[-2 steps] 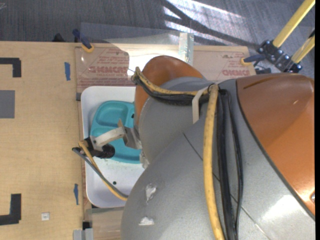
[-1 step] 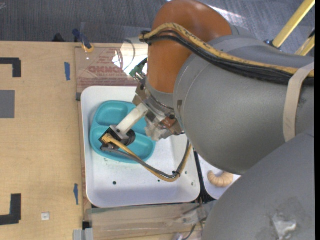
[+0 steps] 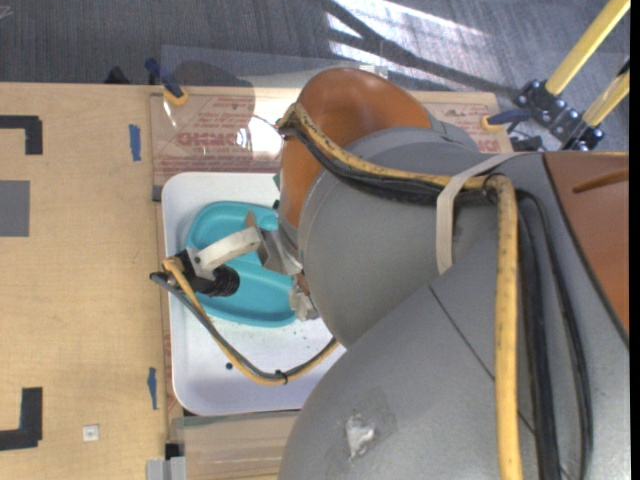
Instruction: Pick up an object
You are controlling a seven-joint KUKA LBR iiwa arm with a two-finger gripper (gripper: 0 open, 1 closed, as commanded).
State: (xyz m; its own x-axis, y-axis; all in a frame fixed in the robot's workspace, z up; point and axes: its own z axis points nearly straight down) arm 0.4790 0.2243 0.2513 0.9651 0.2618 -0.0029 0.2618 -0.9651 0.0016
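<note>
A turquoise plastic object (image 3: 252, 298), curved like a shallow scoop or bowl, lies in the white bin (image 3: 205, 373) toward its far side. My gripper (image 3: 287, 268) hangs low over the object's right part, right at its rim. The bulky grey arm with its orange band hides the object's right side and whatever is under the gripper. I cannot see anything held.
The arm covers the right half of the view and hides the second bin. The wooden bench (image 3: 75, 268) with black corner marks spreads to the left. A clear plastic sheet (image 3: 215, 118) lies behind the bin. Small dark specks (image 3: 285, 340) dot the bin floor.
</note>
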